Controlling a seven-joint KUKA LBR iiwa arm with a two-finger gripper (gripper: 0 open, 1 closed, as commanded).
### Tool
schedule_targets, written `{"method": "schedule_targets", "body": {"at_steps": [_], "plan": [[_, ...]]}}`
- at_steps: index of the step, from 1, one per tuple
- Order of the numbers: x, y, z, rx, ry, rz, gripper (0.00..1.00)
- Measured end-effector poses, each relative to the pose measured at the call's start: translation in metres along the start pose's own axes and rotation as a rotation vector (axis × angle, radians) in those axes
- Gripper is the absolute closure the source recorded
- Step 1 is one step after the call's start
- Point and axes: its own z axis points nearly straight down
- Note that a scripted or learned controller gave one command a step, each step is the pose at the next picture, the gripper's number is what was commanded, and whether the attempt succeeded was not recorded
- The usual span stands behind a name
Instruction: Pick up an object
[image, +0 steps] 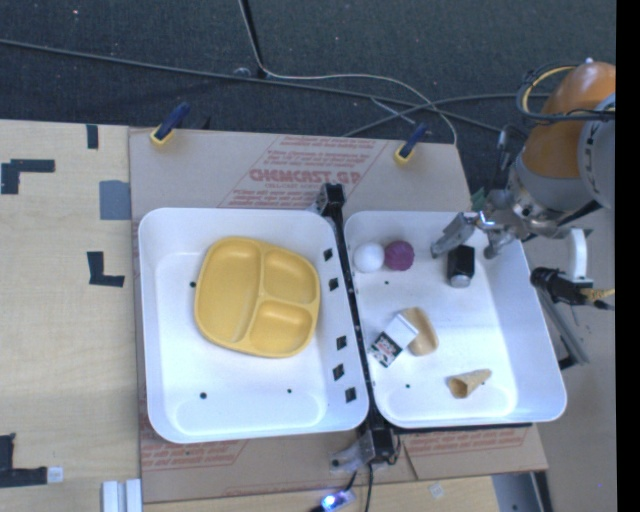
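Observation:
In the right bin (520, 320) lie a white ball (369, 257) and a purple ball (399, 254) side by side near the back left, a small white box (393, 339) with a tan piece (421, 331) against it in the middle, and a tan wedge (469, 382) near the front. My gripper (468, 235) hangs over the back right of this bin with its fingers spread. A dark cylinder-like part (460, 265) sits just under it; whether that is an object or part of the gripper is unclear.
The left bin (160, 330) holds a yellow divided plate (257, 296). A black divider (347, 320) runs between the bins. Cables cross the dark floor behind. Two yellow-blue clamps (170, 124) (410, 144) hold the cardboard at the back.

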Motion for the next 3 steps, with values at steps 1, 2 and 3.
{"method": "schedule_targets", "body": {"at_steps": [1,2,3], "plan": [[-0.006,0.0,0.046,0.004,-0.001,0.0,0.0],[-0.009,0.004,0.077,-0.015,-0.008,0.001,0.0],[-0.01,0.006,0.065,-0.023,-0.014,-0.001,1.0]]}}
